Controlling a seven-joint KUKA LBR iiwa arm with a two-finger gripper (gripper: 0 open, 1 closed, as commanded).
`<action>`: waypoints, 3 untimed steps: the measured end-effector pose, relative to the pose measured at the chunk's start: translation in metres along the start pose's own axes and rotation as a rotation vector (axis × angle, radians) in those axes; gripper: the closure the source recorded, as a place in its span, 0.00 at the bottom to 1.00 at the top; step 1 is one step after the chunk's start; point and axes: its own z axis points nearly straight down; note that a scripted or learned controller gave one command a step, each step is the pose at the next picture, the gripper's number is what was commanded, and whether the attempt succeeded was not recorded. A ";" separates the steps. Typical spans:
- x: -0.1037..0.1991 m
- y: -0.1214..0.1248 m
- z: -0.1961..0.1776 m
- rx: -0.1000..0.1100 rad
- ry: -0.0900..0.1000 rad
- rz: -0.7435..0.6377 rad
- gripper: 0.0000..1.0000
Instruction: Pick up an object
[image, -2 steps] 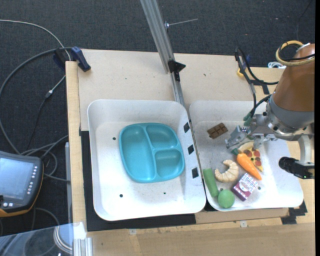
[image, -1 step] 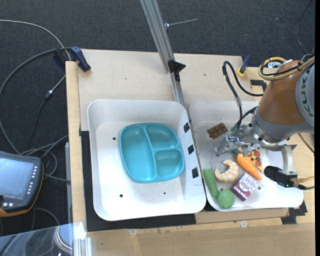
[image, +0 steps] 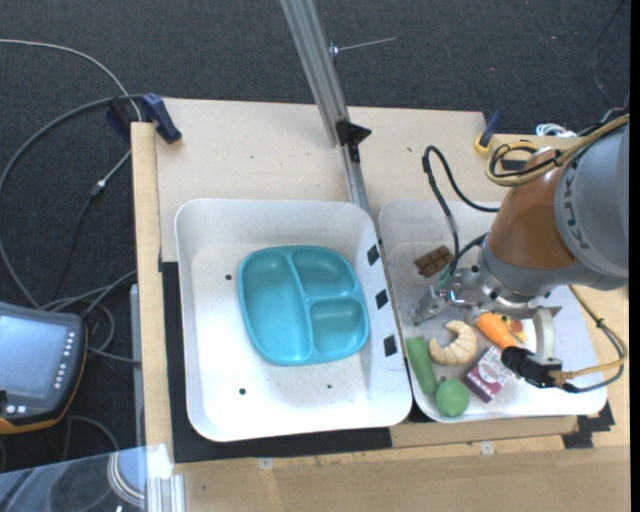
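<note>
Camera view looks down on a table (image: 250, 150) bearing two shallow white bins side by side. Inside the left bin (image: 200, 300) lies a teal divided plate (image: 302, 304), set roughly in the middle of the bin floor and turned a little askew; its three compartments hold nothing that can be seen.

Over in the right bin (image: 400, 225) the objects are crowded toward the near half. A small brown chocolate-like piece (image: 433, 262) sits toward the bin's middle. Nearer the front, a long green vegetable (image: 422, 364) lies along the left wall, and a round green ball-like item (image: 452, 397) rests at its front end, close to the bin's near rim. A pale croissant-shaped piece (image: 457, 342) curls just beside the green vegetable, and an orange carrot-like piece (image: 494, 328) lies touching or nearly touching its right side. A small purple and white packet (image: 488, 374) sits in front of the carrot, near the round green item.

Reaching in from the right, the arm (image: 560, 220) hangs low over this bin with its orange band above the wrist. The gripper (image: 447, 296) is down among the objects, just behind the croissant-shaped piece and in front of the brown piece. Whether it is spread or closed cannot be told at this angle, and nothing can be seen held by it.
</note>
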 end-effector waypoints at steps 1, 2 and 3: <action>-0.001 0.002 -0.015 -0.008 -0.001 0.000 1.00; 0.002 0.003 -0.058 -0.013 -0.004 0.000 1.00; 0.002 0.001 -0.122 -0.015 -0.004 -0.001 1.00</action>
